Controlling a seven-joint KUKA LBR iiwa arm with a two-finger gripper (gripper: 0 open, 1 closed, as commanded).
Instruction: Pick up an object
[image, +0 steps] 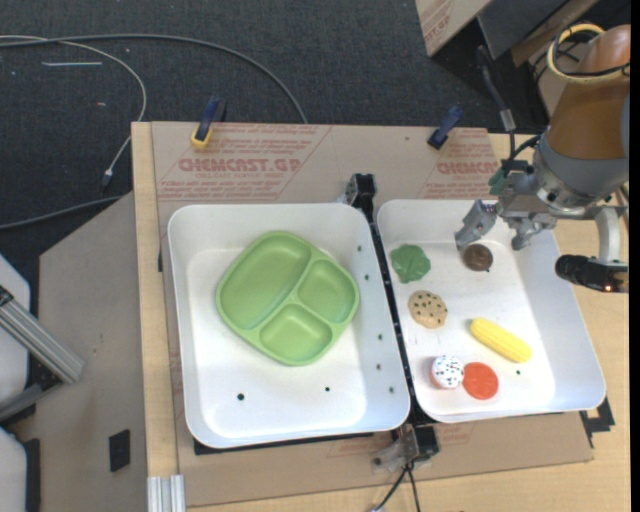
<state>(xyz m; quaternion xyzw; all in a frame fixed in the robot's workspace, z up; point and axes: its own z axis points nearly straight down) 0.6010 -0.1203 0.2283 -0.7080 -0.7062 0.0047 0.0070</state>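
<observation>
At the near edge of the right bin (570, 390) lay an orange disc (481, 382) touching a white spotted ball (447, 372). Beyond them sat a yellow corn cob (500, 339) and a cookie (428, 308), then a green leafy piece (410, 263). Farthest back, the gripper (497, 232) hung with fingers spread over a small brown object (479, 258), not pinching it. The left bin (200, 400) held a green divided plate (287, 297).
</observation>
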